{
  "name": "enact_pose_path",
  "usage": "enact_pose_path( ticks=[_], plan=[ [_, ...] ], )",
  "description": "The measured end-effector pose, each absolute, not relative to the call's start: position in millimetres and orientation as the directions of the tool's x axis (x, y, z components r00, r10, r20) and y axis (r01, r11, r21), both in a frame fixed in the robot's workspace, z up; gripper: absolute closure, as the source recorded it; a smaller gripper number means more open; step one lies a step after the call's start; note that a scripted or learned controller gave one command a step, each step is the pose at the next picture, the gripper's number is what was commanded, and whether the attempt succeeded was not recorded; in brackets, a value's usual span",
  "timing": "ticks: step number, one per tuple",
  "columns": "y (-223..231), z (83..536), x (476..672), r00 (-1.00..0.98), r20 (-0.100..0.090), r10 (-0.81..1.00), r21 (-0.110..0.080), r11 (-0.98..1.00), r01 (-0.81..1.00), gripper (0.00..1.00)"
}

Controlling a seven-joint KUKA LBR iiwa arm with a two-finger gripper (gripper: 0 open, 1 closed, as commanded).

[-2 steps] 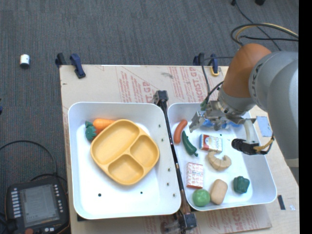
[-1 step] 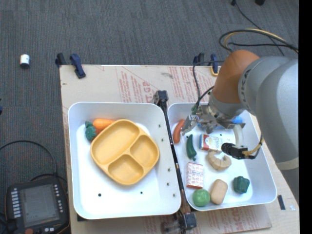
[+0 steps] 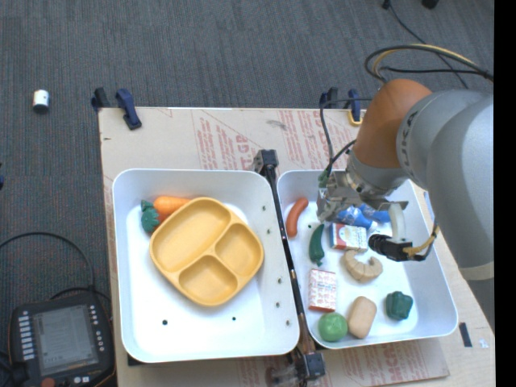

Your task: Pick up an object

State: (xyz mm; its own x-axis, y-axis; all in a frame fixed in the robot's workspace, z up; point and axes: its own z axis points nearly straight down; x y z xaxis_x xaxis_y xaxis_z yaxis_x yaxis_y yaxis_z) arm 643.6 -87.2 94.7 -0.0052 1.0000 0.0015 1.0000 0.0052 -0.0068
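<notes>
Gripper low over crowded right bin, grasp state unreadable. Risk: blue packet, red-white box, green pepper tightly packed; likely nudge, misgrip.

Right bin crowded with small items, left bin floor open around yellow tray

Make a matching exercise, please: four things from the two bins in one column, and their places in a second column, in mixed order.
Things:
1. carrot
2. yellow tray
3. sausage
4. green ball

Places:
A. right bin, near edge
B. left bin, far left corner
C. right bin, far left part, by the divider
D. left bin, middle

Pairs: 1-B, 2-D, 3-C, 4-A
</notes>
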Motion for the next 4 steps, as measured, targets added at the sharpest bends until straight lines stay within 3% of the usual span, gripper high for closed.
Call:
enact_pose_path(
  ticks=[1, 2, 3, 4],
  plan=[
    [-87.2, 94.5, 643.6, -0.006, 0.001, 1.0, -0.007, 0.006, 1.0, 0.0],
    [-87.4, 102.9, 643.6, -0.006, 0.002, 1.0, -0.01, 0.006, 1.0, 1.0],
    [-87.4, 102.8, 643.5, -0.007, 0.002, 1.0, -0.01, 0.007, 1.0, 0.0],
    [-87.8, 111.2, 643.6, -0.007, 0.003, 1.0, -0.013, 0.007, 1.0, 1.0]
  ],
)
